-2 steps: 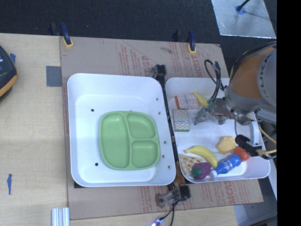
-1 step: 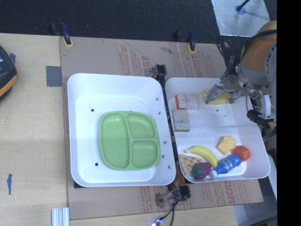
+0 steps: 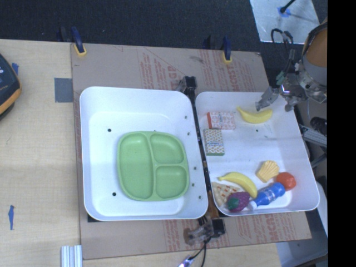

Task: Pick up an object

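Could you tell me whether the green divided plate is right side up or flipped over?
Right side up: the green plate shows its three recessed compartments facing the camera.

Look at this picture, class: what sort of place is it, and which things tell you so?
Probably a robotics lab bench: a grey robot arm's gripper over a shallow white bin of plastic toy food, beside a second white bin holding a green compartment tray.
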`<state>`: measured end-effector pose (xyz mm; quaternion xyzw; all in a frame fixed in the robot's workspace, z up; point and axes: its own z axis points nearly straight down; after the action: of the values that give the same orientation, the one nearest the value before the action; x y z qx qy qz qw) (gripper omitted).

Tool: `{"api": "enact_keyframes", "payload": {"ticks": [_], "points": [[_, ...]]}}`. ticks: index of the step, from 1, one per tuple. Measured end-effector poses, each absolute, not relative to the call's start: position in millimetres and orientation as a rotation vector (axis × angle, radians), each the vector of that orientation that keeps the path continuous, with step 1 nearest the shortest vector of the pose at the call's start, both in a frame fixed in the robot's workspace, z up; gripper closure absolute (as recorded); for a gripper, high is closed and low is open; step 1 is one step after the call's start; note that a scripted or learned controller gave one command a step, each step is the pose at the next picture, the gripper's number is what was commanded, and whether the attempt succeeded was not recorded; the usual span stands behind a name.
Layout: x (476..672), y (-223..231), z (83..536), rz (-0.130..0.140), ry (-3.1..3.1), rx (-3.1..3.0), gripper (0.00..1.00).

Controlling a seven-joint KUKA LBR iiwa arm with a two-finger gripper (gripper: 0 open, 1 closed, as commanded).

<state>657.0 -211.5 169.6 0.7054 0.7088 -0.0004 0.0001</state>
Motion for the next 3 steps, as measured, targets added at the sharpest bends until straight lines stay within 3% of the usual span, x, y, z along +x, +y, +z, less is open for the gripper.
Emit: {"api": "enact_keyframes", "payload": {"ticks": [1,3], "points": [[656.9,-112.5,95.3,-0.004,2.229,2.221,0.00],[658.3,-94.7,96.1,0.000,2.224,2.214,0.00]]}}
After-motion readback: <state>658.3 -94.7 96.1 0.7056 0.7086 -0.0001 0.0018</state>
